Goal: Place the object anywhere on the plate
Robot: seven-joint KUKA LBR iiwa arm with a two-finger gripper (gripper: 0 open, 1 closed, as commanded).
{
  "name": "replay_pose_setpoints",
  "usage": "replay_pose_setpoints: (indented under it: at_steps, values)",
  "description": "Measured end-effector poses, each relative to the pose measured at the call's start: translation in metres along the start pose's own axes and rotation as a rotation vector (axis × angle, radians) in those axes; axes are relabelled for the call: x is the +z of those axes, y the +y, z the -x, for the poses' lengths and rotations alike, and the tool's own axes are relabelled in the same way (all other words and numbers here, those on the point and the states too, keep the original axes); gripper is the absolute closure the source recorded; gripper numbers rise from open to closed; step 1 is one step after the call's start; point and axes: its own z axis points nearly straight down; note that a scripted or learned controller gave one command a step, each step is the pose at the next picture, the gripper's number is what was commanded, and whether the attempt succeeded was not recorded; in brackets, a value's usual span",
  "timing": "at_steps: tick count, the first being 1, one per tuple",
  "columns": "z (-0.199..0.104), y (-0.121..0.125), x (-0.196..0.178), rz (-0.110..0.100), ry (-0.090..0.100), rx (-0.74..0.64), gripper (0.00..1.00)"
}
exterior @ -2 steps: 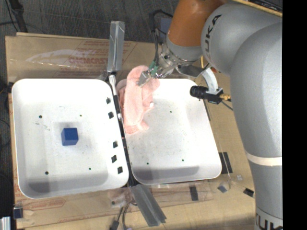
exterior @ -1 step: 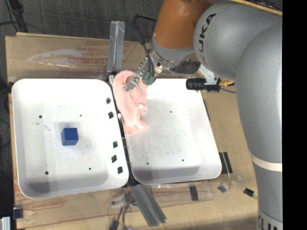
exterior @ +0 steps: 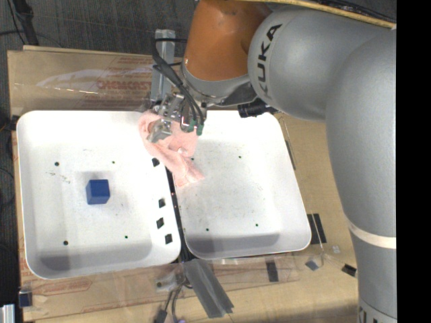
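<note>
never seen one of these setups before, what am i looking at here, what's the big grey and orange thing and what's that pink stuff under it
The big grey and orange shape is a robot arm, reaching in from the right side of the picture. The one camera is fixed above the bench and looks down at a slant. At the arm's tip sits its gripper, a small two-finger claw, though its fingers are too cluttered here to tell open from shut.

On the bench lie two shallow white bins side by side. The left bin holds a small blue cube. The pink stuff is a soft, crumpled pink object right under the gripper, draped over the seam between the left bin and the right bin. Whether the claw actually grips it cannot be told.
</note>
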Motion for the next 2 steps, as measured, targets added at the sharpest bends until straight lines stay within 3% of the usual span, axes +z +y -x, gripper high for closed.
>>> replay_pose_setpoints:
  at_steps: [1, 2]
  values:
    - [-0.0205, 0.0466, -0.001, 0.0, 0.001, -0.266, 1.0]
    - [-0.0204, 0.0465, -0.0013, 0.0, 0.0, -0.266, 0.0]
